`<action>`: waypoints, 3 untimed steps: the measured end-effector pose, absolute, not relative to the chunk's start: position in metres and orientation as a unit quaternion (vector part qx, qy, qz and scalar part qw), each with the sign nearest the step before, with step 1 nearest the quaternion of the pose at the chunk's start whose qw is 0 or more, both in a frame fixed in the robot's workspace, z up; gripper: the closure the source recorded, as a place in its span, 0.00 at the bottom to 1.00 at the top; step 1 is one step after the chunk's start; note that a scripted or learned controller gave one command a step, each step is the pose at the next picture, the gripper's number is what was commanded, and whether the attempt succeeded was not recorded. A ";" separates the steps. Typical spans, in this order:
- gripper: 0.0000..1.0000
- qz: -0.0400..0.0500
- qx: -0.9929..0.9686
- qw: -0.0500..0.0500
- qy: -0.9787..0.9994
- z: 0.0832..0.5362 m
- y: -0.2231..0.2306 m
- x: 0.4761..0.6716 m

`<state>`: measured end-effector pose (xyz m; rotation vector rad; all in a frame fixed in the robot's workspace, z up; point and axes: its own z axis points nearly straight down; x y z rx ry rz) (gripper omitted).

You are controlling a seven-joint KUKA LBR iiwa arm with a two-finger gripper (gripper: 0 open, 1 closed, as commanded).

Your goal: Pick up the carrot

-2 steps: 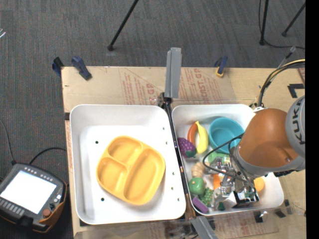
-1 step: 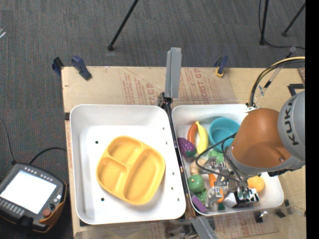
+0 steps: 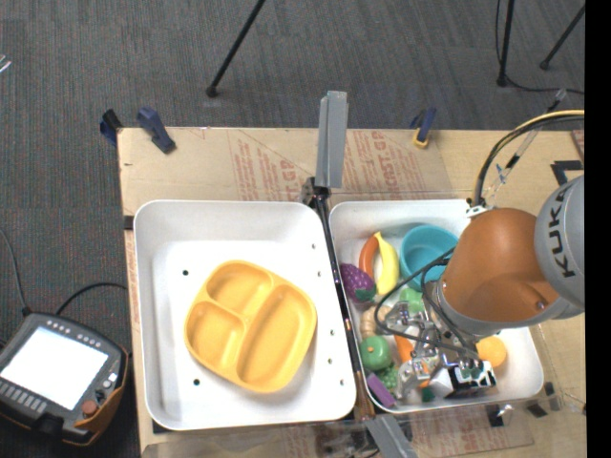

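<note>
1. I am looking at the carrot (image 3: pixel 368 253): it is lying in the right bin (image 3: pixel 531 363) against the left wall, just beside the banana (image 3: pixel 387 262), with its long axis running up-down in the camera view and slightly curved.
2. I am hovering the end effector (image 3: pixel 431 359) low over the clutter near the bin's front; I cannot tell its finger state.
3. I am judging that the carrot lies up and left of the end effector, beyond the grapes (image 3: pixel 357 281) and green toy (image 3: pixel 375 352).

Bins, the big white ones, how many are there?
2. The left bin holds a yellow plate. The right bin holds toy food, under the arm.
</note>
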<state>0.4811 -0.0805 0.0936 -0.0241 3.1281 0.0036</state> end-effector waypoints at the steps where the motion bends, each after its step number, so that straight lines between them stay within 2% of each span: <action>1: 0.00 0.000 -0.154 0.005 0.988 0.094 -0.077 0.484; 2: 1.00 -0.001 -0.156 0.006 0.988 0.105 -0.077 0.486; 3: 1.00 -0.002 -0.230 0.006 0.973 0.222 -0.080 0.491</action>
